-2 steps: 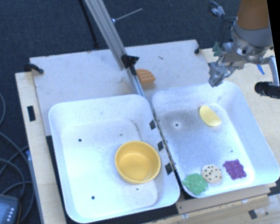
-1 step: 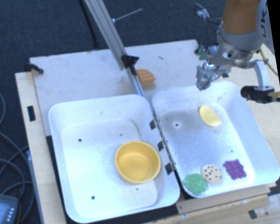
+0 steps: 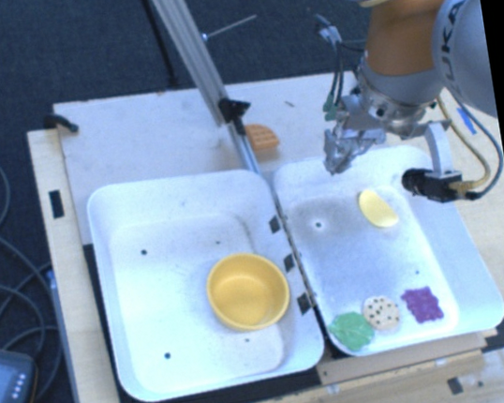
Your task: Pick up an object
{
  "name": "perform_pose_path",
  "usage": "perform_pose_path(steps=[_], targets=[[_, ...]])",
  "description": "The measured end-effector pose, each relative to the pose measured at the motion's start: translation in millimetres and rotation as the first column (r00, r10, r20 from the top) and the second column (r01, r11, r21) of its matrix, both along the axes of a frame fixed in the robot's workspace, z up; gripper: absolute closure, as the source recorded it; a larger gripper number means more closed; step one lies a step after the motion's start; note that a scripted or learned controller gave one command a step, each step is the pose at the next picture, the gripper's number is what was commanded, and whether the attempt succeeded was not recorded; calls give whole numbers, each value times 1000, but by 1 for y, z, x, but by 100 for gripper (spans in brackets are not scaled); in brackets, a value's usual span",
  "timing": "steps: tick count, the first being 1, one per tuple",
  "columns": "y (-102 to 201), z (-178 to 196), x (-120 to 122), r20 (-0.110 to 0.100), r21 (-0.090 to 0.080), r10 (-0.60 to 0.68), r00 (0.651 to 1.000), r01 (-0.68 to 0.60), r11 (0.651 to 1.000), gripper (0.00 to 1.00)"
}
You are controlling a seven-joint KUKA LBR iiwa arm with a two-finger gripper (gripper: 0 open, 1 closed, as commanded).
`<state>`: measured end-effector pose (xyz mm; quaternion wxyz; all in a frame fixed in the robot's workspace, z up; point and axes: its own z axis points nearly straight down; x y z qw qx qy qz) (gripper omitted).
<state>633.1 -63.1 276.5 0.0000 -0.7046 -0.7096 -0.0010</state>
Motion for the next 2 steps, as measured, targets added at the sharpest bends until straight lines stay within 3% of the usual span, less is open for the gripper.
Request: perform_pose_path(steps=[2], targets=[[104, -16, -32, -1, 1, 1, 1000, -1, 1000, 100]])
